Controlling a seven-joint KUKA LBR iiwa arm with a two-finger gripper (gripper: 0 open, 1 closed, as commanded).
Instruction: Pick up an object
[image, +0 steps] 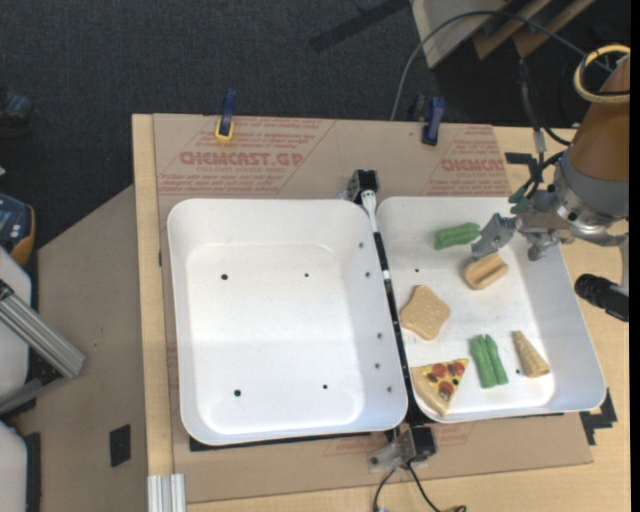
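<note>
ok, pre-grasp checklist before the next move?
1. Targets in right bin: ok, six food pieces.
2. Gripper over right bin: ok, near its far edge.
3. Nearest piece: bread roll, just below the gripper: ok.
4. Roll apart from green piece: ok, gap shows.
5. Anything held: cannot tell.
6. Pizza slice against the bin's near-left wall: not ok for an easy grasp.

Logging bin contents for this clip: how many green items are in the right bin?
2. One green piece lies near the far edge, just left of the gripper; the other lies near the front, between the pizza slice and a tan wedge.
</note>
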